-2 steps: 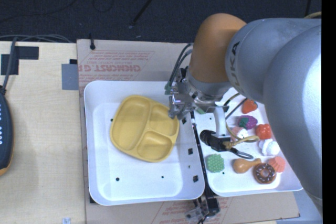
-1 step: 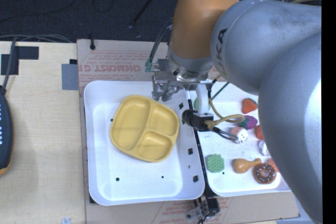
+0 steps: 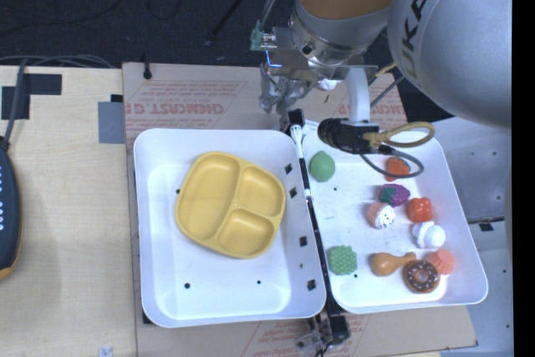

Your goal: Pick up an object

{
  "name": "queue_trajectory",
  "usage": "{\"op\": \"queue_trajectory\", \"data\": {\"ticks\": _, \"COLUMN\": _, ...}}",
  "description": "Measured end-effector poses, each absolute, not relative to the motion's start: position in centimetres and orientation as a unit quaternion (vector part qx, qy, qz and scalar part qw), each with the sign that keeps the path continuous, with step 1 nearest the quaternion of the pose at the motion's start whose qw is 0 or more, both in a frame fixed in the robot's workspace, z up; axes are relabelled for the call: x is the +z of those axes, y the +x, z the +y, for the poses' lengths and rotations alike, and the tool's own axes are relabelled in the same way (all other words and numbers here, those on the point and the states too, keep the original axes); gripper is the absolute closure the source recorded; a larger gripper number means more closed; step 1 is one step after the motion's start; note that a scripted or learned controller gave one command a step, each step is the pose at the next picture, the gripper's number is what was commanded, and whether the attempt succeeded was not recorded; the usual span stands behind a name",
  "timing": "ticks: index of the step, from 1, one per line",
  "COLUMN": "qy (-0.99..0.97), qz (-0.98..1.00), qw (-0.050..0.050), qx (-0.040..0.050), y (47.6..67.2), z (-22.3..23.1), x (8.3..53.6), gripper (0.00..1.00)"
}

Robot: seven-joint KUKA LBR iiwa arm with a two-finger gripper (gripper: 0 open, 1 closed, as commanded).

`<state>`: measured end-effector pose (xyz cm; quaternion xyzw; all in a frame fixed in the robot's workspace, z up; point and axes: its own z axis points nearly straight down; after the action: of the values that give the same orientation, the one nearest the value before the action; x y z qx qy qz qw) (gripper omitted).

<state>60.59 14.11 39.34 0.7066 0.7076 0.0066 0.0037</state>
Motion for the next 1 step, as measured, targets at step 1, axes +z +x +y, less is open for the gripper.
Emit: {"op": "queue_trajectory", "data": {"ticks": 1, "qy": 0.706, "qz": 0.708, "qw": -0.003, "qx": -0.0039, "y": 56.09, "z": 19.09, "x": 32.54, "gripper": 1.00}}
